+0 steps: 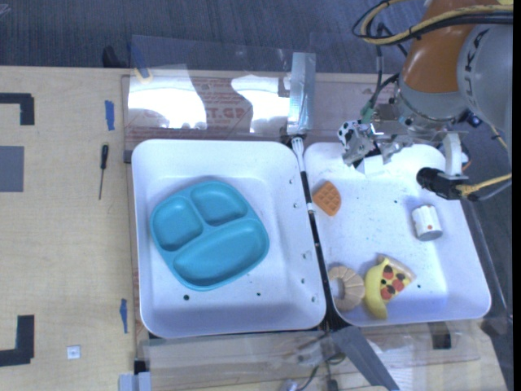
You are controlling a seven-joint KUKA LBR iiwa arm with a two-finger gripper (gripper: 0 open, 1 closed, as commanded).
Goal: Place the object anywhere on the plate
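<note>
While my claw (355, 147) hovers over the right bin's (456, 300) far-left corner, I cannot tell how it is set. Near it lies a waffle (327, 197) — then a white cylinder (426, 221), pizza slice (386, 284) and tan round piece (345, 286). Apart, in the left bin (155, 300) — the blue plate (209, 232).

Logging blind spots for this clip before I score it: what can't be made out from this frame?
- End effector, camera view: small and cluttered with cables, so its finger state is unreadable.
- Arm, camera view: cut off by the right and top edges.
- Yellow toy in the right bin: too small to identify.
- Round tan object: pressed against the bin divider, its shape unclear.
</note>
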